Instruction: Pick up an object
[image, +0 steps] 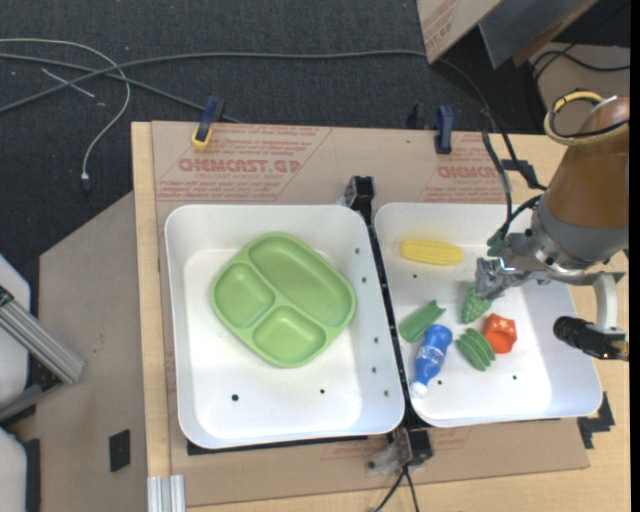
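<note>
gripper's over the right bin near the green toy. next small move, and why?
Probably a short straight descent. The gripper hangs right above the upper tip of a green toy vegetable in the right bin, with nothing visibly held. The orange-red toy lies close by on the side nearer the camera, so going straight down rather than sideways should avoid nudging it.

Two white bins sat side by side on the surface: the left bin and the right bin. The left bin carried one green divided plate. The right bin carried six small things: one yellow corn cob, one blue bottle, one red-orange toy, and three green pieces. Two clamps gripped the surface's far edge, one yellow-handled and one blue.
</note>
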